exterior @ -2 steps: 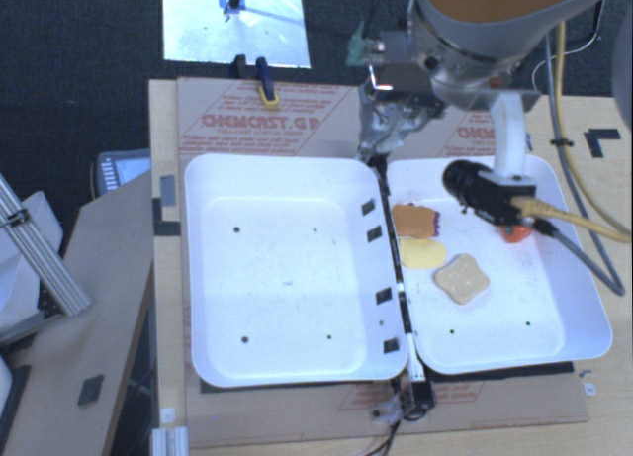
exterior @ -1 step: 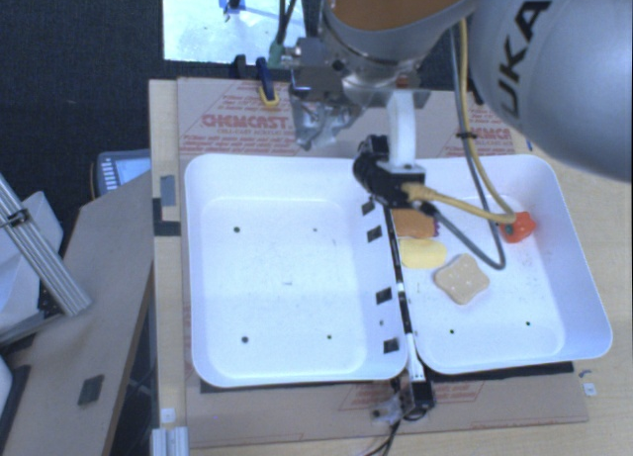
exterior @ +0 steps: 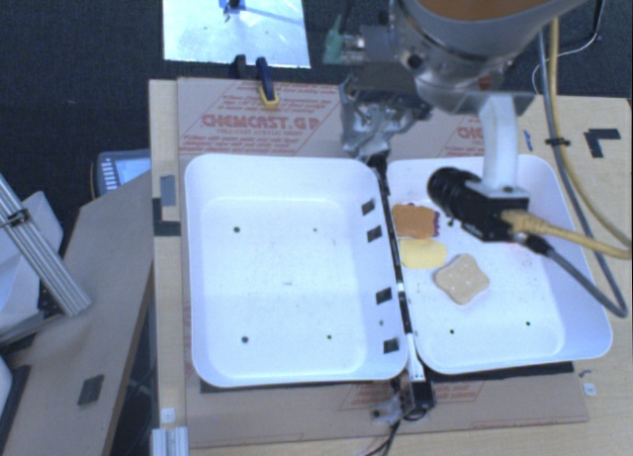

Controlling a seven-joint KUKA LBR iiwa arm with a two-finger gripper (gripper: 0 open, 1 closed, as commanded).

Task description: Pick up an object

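Three small food-like pieces lie in the right bin (exterior: 554, 335) near its left wall. An orange-brown square piece (exterior: 414, 220) is farthest back, a flat yellow piece (exterior: 423, 253) lies just in front of it, and a beige bread-slice piece (exterior: 462, 279) sits to the front right. My gripper (exterior: 372, 145) hangs over the back rim where the two bins meet, behind and to the left of the pieces. Nothing is seen held in it.
The left bin (exterior: 287, 276) is a white tray beside the right one, joined by black clips (exterior: 382, 296). A black cylinder with a yellow cable (exterior: 477, 204) juts from the arm over the right bin's back. A cardboard sheet (exterior: 257, 123) lies under both bins.
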